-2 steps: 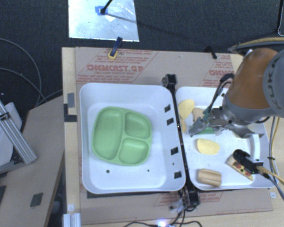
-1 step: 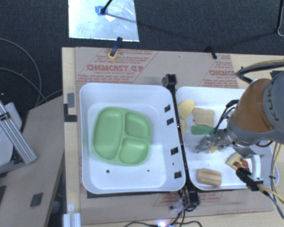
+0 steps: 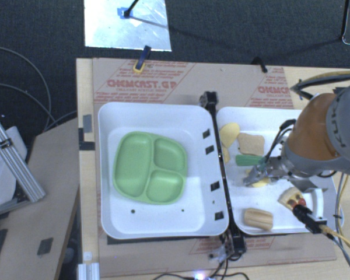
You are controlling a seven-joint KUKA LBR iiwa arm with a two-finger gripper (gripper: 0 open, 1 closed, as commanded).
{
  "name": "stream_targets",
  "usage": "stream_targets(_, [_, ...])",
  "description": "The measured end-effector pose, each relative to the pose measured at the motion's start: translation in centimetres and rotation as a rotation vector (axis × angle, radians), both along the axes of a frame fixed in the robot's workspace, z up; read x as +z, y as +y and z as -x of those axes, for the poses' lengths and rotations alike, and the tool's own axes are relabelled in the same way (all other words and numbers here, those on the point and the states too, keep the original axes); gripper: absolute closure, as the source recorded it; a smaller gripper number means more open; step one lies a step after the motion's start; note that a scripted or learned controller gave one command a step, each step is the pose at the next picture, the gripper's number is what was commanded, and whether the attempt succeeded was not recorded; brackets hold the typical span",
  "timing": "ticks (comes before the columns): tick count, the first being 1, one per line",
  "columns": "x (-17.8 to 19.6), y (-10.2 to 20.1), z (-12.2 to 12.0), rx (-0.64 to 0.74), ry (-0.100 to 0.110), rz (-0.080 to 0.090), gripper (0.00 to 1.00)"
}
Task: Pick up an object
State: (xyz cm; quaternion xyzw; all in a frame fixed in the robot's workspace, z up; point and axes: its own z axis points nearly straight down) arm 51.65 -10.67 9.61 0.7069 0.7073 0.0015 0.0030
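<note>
Nearest the camera, a tan bread roll (image 3: 258, 218) lies close against the front wall of the right bin (image 3: 283, 228), with a pizza slice (image 3: 293, 198) just beside it; a grasp there risks striking that wall. Further in, the end effector (image 3: 258, 174) hangs low over a yellow piece (image 3: 258, 183), with a green object (image 3: 248, 160) touching or just beside it. Whether it is wide, narrow or holding anything I cannot tell. Crowding is the hazard: a closing pinch could catch two items or nudge one away. Beyond sit a toast slice (image 3: 251, 143) and a pale yellow piece (image 3: 229, 134) near the bins' shared divider. The left bin (image 3: 157, 112) holds a green divided plate (image 3: 150, 167), with open floor around it.
</note>
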Motion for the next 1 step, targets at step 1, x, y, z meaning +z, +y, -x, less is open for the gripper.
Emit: stream_targets(1, [9.38, 9.60, -3.19, 0.013, -0.005, -0.004, 1.00])
